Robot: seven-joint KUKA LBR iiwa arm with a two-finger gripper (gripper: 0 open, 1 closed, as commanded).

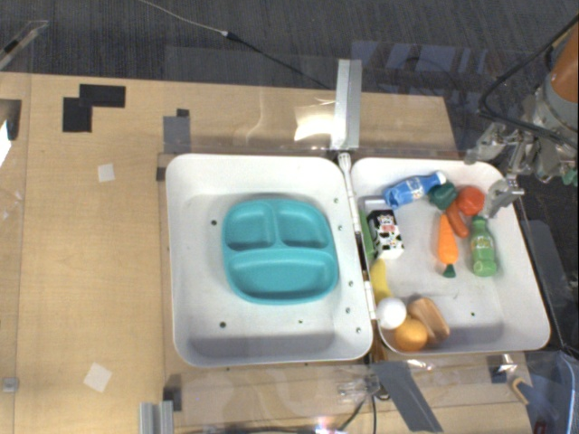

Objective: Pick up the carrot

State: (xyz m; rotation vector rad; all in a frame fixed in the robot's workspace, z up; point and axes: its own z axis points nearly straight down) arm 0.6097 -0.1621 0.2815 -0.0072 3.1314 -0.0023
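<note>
Camera view: smooth orange carrot [447,242], tapered, lies flat just left of and below the gripper [503,193], whose finger spread cannot be told.

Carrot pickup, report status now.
Pincer at right bin's far right edge, holding nothing. Carrot lying loose in bin. Green bottle close beside it, tomato just above.
</note>
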